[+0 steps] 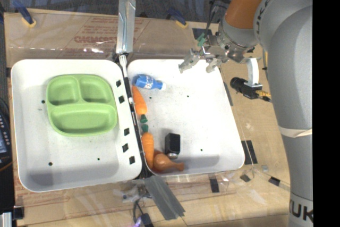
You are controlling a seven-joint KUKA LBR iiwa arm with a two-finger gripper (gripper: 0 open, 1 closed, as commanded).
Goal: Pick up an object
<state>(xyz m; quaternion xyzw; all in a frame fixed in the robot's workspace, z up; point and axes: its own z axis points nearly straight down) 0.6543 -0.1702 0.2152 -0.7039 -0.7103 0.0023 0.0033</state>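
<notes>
The grey arm [287, 34], cut off at the frame's right, is holding its gripper [201, 63] above the right bin's [212, 114] far edge, fingers spread and gripping nothing. The left bin [26, 130] is carrying a green divided plate [81, 103]. Along the right bin's left wall, a blue object [147, 82], two carrots [139, 103] and a black block [172, 144] are lying, with an orange-brown piece [166, 163] half-shadowed in the near corner.

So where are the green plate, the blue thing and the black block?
Green plate [82, 103]: camera view, ridge between its compartments.
Blue thing [146, 82]: camera view, its middle.
Black block [172, 143]: camera view, its top face.
</notes>
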